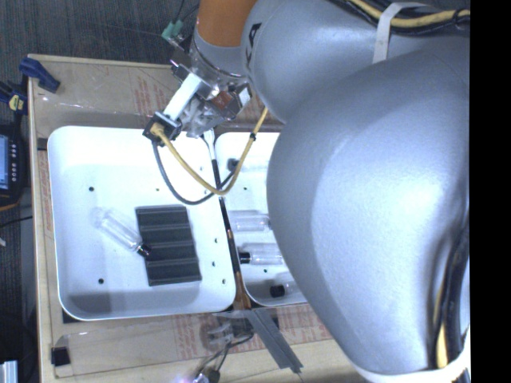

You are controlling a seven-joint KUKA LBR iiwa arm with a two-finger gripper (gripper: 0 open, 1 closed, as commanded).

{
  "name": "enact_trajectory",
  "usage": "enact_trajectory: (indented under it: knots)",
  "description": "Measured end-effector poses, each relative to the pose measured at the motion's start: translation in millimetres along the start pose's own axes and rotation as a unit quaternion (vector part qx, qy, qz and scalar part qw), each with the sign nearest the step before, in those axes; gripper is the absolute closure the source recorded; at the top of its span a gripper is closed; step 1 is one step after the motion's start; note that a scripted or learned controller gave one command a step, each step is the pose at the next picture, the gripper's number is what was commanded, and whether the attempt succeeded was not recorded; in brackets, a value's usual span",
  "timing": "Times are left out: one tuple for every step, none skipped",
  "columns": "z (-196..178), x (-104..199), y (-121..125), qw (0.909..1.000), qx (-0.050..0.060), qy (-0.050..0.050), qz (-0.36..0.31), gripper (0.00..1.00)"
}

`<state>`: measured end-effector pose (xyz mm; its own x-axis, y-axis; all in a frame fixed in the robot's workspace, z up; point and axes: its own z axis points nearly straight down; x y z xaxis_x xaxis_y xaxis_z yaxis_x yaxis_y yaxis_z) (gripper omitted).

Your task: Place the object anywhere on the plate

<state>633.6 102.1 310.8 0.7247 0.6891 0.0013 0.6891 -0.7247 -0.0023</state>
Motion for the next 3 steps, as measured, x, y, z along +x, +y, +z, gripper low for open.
enact_trajectory:
  knots:
    - [118.6,-57.5,-20.4,0.9994,0.002,-0.004,-0.034,1.0]
    - [220.6,-7.2,-121.9,1.0,0.001,-0.003,0.002,1.0]
    - [79.5,-27.8,-96.4,0.9434,0.0,-0.002,-0.332,1.0]
